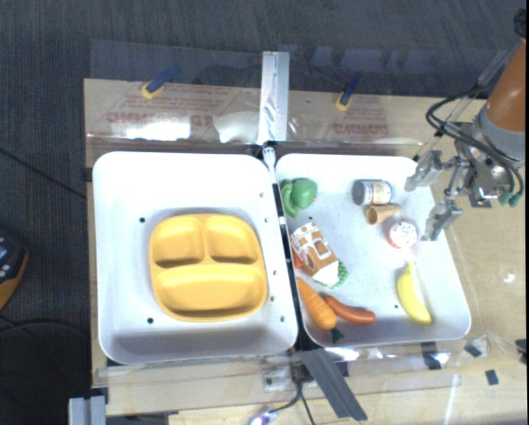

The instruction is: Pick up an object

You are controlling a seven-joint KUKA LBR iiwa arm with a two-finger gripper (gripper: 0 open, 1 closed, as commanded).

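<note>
**Two bins, seven loose items, and jaws parked over the rim**

Two white bins sit side by side on the counter (pixel 100 96). The left bin (pixel 122 184) holds one yellow divided tray (pixel 209 266). The right bin (pixel 441 317) holds seven small things: one printed carton (pixel 314 250) at its centre, one carrot (pixel 315 304) and one sausage (pixel 353 312) at 6 o'clock, one banana (pixel 412 296) at 4 o'clock, one green fruit (pixel 299 193) at 10 o'clock, one can (pixel 371 191) and one red-and-white ball (pixel 402 232) toward 2 o'clock.

The gripper (pixel 434 195) hangs at the right bin's 3 o'clock rim, jaws spread wide, nothing between them.

Likely trouble: a descent here could strike the rim, or nudge the round ball and can so they roll away. The carrot and sausage touch, inviting a double grab.
</note>
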